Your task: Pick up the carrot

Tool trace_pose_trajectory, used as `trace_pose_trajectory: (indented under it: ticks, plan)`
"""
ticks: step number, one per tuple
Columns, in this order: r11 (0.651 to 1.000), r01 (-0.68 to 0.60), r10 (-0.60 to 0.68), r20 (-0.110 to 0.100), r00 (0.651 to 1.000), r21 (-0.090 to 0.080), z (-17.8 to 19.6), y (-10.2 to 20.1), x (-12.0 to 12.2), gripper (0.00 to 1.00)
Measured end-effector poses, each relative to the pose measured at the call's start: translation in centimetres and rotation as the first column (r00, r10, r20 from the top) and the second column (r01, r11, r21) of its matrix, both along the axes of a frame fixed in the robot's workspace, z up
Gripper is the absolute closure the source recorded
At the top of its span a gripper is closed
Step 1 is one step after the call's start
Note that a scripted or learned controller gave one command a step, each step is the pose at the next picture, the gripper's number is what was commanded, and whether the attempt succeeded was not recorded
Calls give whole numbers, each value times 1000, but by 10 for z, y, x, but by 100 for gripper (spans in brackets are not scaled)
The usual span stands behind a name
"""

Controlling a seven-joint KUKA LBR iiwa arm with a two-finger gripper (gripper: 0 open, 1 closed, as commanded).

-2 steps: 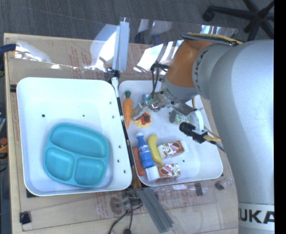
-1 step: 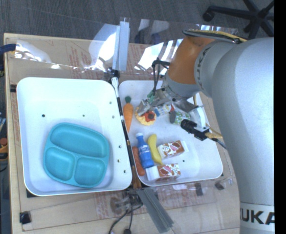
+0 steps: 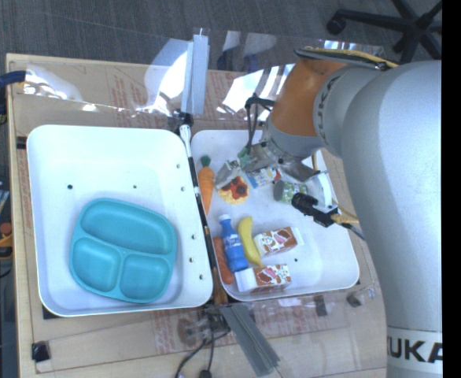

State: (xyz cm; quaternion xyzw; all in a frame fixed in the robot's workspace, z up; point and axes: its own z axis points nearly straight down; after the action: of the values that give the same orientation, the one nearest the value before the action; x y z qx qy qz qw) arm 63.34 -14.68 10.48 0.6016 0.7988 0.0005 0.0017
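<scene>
The carrot (image 3: pixel 206 187), orange with a small green top, lies against the left wall of the right bin (image 3: pixel 337 270), pointing toward the front. My gripper (image 3: pixel 245 162) hangs low over the back of that bin, just right of the carrot's green end and apart from it. The grey arm with its orange band (image 3: pixel 293 109) reaches in from the right above it. Nothing of the carrot is between the gripper's parts.
Around the carrot lie a red-and-yellow toy (image 3: pixel 234 187), a blue bottle (image 3: pixel 232 246), a banana (image 3: pixel 249 239), two snack boxes (image 3: pixel 278 241) and a green packet (image 3: pixel 289 189). The left bin (image 3: pixel 49 156) holds a teal divided plate (image 3: pixel 124 250).
</scene>
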Motion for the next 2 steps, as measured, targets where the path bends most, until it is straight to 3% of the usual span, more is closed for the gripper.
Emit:
trace_pose_trajectory:
  ticks: [1, 2]
  plan:
    - [981, -192, 192, -6, 981, 3, -14, -23, -78, 0]
    - [978, -209, 209, -4, 978, 2, -13, -12, -6, 0]
